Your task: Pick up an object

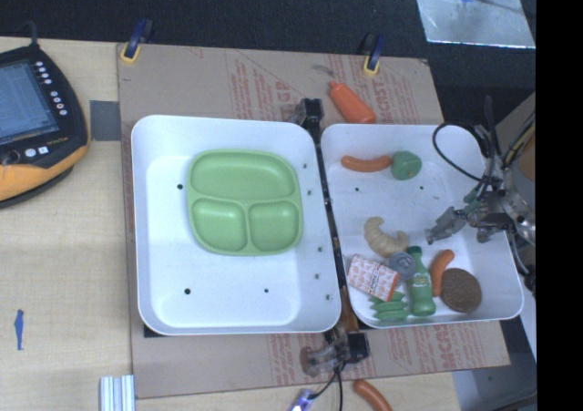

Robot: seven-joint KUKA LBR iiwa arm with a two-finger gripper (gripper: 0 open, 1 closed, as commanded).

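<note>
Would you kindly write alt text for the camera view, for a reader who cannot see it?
The robot's hand hovers over the right bin, which holds small toy foods including a green bottle and a brown cookie. The left bin holds a green divided plate.

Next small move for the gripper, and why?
Probably ease the gripper down and slightly left toward the orange sausage. The gripper sits above the right bin with nothing between its fingers, and that sausage lies closest, just below it.
</note>
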